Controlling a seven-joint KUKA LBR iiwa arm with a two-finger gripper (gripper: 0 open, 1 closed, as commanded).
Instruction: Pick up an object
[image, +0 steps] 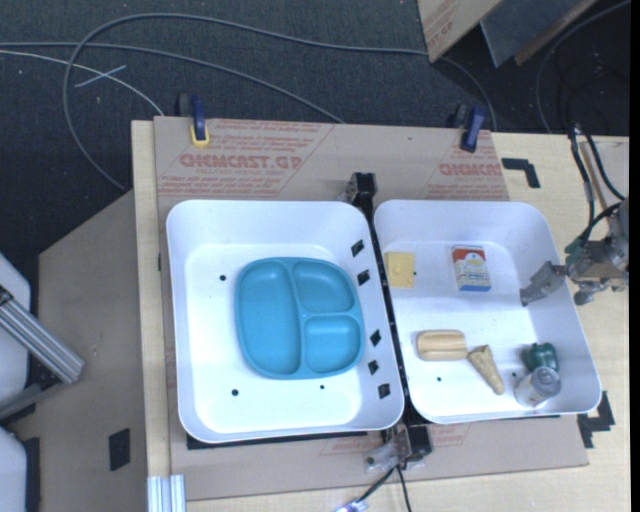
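Note:
The right bin (520, 218) holds several small objects. A yellow square slab (401, 269) lies at its left, and a small red, white and blue box (470, 269) sits near the middle back. Toward the front lie a tan bread-like roll (441, 345) and a tan wedge (487, 368). A clear bottle with a green cap (538, 373) rests in the front right corner. My gripper (545, 284) hangs over the bin's right rim, to the right of the box and behind the bottle, touching no object.
The left bin (200, 330) carries a blue divided plate (299, 317). Black clips line the divider between the bins. Cables and the arm's wrist (600, 262) crowd the right edge. Cardboard lies under and behind both bins.

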